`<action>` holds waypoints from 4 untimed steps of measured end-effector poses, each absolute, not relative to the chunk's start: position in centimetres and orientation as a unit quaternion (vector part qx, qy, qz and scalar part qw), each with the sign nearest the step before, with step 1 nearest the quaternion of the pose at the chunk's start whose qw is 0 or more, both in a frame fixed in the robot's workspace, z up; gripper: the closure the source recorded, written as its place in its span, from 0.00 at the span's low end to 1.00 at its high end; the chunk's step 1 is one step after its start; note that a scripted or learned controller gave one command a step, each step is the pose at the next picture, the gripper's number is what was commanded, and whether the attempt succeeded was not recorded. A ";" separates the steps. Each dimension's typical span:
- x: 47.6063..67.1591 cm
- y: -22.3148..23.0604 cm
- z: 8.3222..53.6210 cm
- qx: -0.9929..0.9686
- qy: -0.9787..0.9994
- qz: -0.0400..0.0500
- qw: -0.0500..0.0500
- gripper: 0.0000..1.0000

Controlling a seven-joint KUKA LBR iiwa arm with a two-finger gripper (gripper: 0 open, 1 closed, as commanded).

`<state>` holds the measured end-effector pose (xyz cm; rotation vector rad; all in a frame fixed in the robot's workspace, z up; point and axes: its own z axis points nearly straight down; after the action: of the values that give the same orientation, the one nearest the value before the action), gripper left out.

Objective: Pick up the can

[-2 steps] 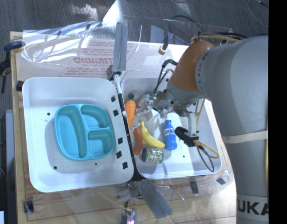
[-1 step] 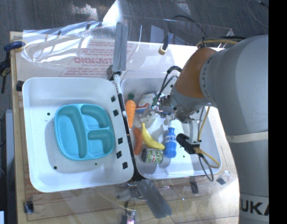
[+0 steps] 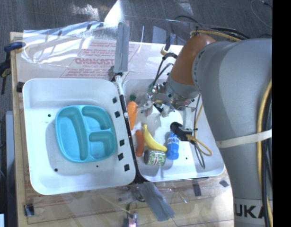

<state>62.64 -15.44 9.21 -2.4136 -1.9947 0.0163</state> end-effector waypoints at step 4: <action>62.8 -20.4 9.3 -0.755 -0.656 0.003 0.004 0.00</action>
<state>62.77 -20.40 9.28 -2.3666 -2.0552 0.0109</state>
